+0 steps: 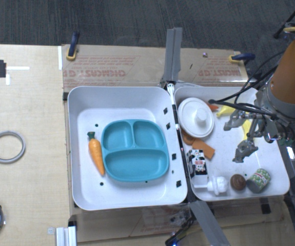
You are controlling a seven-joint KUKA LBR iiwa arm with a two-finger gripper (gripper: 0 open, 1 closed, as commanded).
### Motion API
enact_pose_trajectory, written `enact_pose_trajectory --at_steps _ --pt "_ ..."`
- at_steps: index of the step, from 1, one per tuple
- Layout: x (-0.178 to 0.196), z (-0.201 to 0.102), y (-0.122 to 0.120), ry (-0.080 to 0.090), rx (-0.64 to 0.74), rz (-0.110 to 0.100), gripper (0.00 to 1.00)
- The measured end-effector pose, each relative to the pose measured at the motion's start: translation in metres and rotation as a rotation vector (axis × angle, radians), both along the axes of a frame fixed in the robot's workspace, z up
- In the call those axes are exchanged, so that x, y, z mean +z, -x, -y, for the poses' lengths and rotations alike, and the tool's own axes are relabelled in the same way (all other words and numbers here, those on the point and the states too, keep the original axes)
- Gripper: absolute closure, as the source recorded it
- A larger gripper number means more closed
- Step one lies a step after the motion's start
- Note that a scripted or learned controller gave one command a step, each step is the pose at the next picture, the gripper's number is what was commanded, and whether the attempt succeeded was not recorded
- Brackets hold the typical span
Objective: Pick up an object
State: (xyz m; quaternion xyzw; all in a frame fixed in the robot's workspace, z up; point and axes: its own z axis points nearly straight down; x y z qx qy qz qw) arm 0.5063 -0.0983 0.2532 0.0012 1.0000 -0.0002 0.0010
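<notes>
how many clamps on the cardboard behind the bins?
2. One clamp sits at the cardboard's far left corner, the other clamp at its far right edge, behind the right bin. The arm may hide more on the right.

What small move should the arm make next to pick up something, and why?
Probably lower straight down a little. The gripper hangs above a bare patch of the right bin, apart from the brown ball and green can nearer the front wall, so a short shift toward them may be needed first.
</notes>
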Motion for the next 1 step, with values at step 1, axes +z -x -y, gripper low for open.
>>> enact_pose_trajectory --at_steps 1 --pt "-0.1611 -0.0019 -0.0277 0.000 -0.129 0.000 0.00"
